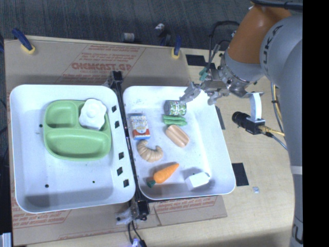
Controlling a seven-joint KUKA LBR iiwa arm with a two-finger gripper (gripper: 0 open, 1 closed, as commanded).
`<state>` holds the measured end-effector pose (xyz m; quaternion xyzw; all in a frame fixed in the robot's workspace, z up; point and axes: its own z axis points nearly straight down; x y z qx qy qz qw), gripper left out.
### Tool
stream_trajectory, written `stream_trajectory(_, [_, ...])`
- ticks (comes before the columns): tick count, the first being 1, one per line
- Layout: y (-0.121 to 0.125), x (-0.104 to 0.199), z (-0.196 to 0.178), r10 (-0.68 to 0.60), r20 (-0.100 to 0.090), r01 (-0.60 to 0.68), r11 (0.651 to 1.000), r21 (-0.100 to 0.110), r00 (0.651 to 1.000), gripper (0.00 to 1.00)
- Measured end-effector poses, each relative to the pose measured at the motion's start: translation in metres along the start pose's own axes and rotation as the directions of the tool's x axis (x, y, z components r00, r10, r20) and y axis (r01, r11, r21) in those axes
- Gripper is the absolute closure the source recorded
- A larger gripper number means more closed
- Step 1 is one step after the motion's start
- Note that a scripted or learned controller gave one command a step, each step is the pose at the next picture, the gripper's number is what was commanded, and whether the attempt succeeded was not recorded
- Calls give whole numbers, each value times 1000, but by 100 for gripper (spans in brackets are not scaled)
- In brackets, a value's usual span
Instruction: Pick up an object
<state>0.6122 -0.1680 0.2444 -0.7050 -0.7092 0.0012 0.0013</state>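
The arm (267, 40) reaches in over the upper right corner of the right bin (218, 148). The left bin (20, 153) carries a green divided plate (72, 138) with a white item (92, 112) on it. The right bin contains the candidate objects: carrot (165, 173), croissant (149, 151), hot dog (177, 136), carton (139, 125), white block (197, 179), green pod (175, 120) and can (176, 108). The gripper (189, 95) hangs just above and beside the can; finger spread cannot be determined, and nothing is visibly held. Assessment: the approach is under way; grasp and lift remain outstanding.
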Motion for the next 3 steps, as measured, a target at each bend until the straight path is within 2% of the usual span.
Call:
stream_trajectory(1, [-28,-43,147,2,0,-2,1000,-4,1000,0])
stream_trajectory(2, [-27,-43,136,-2,0,2,1000,-3,1000,100])
stream_trajectory(3, [-62,17,46,-1,0,1,1000,-3,1000,100])
